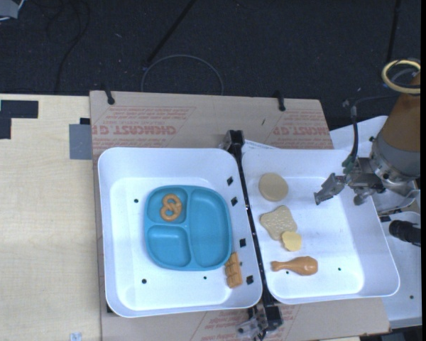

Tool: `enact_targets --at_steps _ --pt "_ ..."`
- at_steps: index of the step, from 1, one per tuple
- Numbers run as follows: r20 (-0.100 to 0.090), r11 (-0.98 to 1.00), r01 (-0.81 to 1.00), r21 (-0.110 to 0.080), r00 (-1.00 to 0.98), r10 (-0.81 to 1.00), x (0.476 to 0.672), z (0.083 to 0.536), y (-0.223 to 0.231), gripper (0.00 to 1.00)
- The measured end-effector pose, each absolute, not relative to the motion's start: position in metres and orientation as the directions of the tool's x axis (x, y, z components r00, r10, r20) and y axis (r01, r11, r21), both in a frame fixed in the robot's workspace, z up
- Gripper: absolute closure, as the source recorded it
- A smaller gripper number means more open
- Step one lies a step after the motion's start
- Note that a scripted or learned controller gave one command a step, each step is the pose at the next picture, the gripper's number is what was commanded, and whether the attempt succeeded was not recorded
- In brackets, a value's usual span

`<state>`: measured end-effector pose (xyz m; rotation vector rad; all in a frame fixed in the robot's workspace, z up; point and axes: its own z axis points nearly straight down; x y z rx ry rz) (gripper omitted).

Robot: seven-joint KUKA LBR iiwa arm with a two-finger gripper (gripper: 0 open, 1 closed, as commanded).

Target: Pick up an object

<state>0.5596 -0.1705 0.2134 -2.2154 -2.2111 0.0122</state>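
camera view: end effector [339, 187] over the right bin's [373, 279] right edge, fingers apparently spread, holding nothing. nearest candidate, the drumstick [295, 266] near that bin's front edge, judged light, rigid, smooth; take it across the narrow shank. round cracker [273, 187], flat bread piece [278, 222], yellow coin [292, 241] lie beside. left bin [121, 180] carries a blue tray [188, 227]. cardboard-covered surface [199, 121], dark floor behind.

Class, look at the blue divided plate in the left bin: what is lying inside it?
A pretzel lies in the top-left compartment of the blue plate. The other two compartments show bare blue. The bin floor beneath the plate is covered, so nothing there can be seen.
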Motion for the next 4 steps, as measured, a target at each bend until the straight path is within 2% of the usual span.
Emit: enact_targets --at_steps 1,2,4 --pt "0.000 0.000 1.000 -0.001 0.000 1.000 0.562 0.220 -0.171 0.00" --pt "0.002 0.000 1.000 -0.008 0.000 1.000 0.558 0.176 -0.170 0.00" --pt "0.002 -0.001 1.000 -0.001 0.001 1.000 0.560 0.088 -0.161 0.00"
